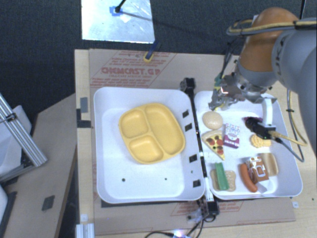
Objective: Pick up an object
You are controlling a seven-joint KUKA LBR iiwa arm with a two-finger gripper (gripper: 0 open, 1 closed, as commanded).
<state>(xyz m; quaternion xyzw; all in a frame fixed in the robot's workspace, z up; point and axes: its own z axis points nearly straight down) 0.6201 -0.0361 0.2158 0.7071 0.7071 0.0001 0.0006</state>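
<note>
A view from above, at a slant, of a surface [59, 128] carrying two shallow white bins side by side on a sheet of brown cardboard [133, 69] with red print. The left bin [106, 182] holds a yellow divided plate [151, 132] with three compartments, lying flat near its middle. The right bin [290, 182] holds a scatter of small toy foods. A grey arm [297, 58] with an orange band reaches in from the right, and its gripper [220, 100] hangs low over the far left corner of the right bin. Whether the gripper is open or closed cannot be told, and nothing can be seen held in it.

Just in front of the gripper lies a pale round bun [212, 119]. Nearer the camera, just beside the bun, is a pizza slice [215, 144], point towards the front. To the right of it lies a small white and pink packet [232, 135], and further right a yellow wavy-edged cracker [258, 142]. Along the front of the bin lie a green strip on a beige piece [221, 176], a red sausage [247, 177], and a brown and white piece [261, 165] touching the sausage.

Beyond the bins a shiny silver sheet [118, 14] lies on dark carpet
</note>
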